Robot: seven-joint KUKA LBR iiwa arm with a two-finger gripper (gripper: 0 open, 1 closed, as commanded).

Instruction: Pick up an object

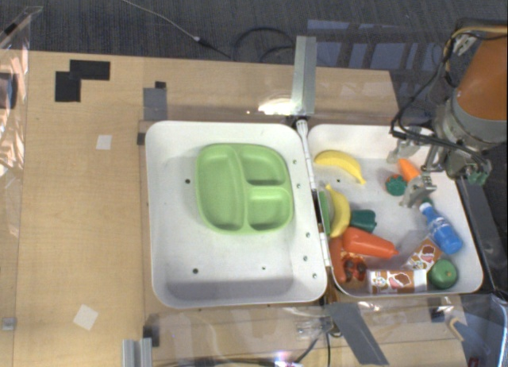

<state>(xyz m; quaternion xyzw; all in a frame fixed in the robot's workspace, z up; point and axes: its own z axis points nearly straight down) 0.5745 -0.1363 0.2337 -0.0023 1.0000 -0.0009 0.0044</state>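
My gripper (409, 172) hangs over the right bin (470, 222) near its far right side, below the arm's orange band. It is open, with one grey finger (400, 151) farther back and the other (418, 192) nearer. A small orange toy with a teal end (402, 176) lies between the two fingers, which are spread wider than it. Other objects in this bin are a yellow banana (341, 164), a second banana (339, 210), a dark green toy (362, 218), an orange-red carrot (368, 241), a blue bottle (440, 229) and a green apple (443, 274).
The left bin (171, 222) holds a green divided plate (244, 188). A printed carton (394, 280) and a packet (425, 256) lie at the right bin's front. A metal post (305, 75) stands behind the divider. Cables trail at the arm's left.
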